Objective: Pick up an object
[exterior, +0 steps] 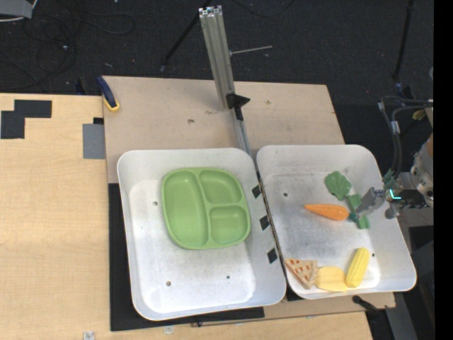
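Claw (367, 202) sits low at the 3 o'clock rim of the right bin (311, 158), arm mostly cut off past the frame edge. I cannot tell whether the claw is released or clenched; it is small, dark and blurred against the green.

Candidate objects all lie in the right bin: carrot (327, 211) near centre, touching or just beside the claw tip; broccoli piece (338, 184) at 1 o'clock of the carrot; a second green bit (362, 220) under the claw; corn cob (357, 267) at 5 o'clock, with a yellow lump (330, 279) and a pizza slice (301, 269) along the 6 o'clock rim. Left bin (141, 190) holds a green divided plate (206, 208).

Risks as I judge them:
- Carrot end and green bit crowd the claw; closing could nudge one away or pinch two at once.
- Carrot tapers; a grip at its end may slip.
- Claw near the bin wall; a finger could catch the rim.

Hard to read: what the green bit is, and whether it is touching the claw or just beneath it.
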Tool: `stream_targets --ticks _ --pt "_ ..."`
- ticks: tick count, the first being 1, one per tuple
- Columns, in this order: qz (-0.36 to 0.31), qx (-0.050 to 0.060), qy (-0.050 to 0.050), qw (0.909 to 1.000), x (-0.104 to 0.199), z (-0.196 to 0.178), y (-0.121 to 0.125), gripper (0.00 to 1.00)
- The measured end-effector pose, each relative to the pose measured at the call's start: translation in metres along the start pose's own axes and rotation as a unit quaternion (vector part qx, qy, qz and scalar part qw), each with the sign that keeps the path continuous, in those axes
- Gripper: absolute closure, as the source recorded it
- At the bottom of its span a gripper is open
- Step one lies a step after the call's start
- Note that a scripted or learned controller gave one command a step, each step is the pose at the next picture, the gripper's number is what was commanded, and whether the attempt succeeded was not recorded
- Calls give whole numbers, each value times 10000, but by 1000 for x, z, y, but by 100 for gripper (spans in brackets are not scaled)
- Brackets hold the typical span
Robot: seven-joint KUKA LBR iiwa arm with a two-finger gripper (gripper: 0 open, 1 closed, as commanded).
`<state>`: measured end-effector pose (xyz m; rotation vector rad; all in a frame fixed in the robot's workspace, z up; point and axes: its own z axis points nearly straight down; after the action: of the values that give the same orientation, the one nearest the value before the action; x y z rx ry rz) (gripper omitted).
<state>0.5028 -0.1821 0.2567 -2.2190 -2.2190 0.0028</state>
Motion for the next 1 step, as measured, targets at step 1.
stream_targets --ticks 1 --pt "0 -3 -1 10000 0 0 0 0"
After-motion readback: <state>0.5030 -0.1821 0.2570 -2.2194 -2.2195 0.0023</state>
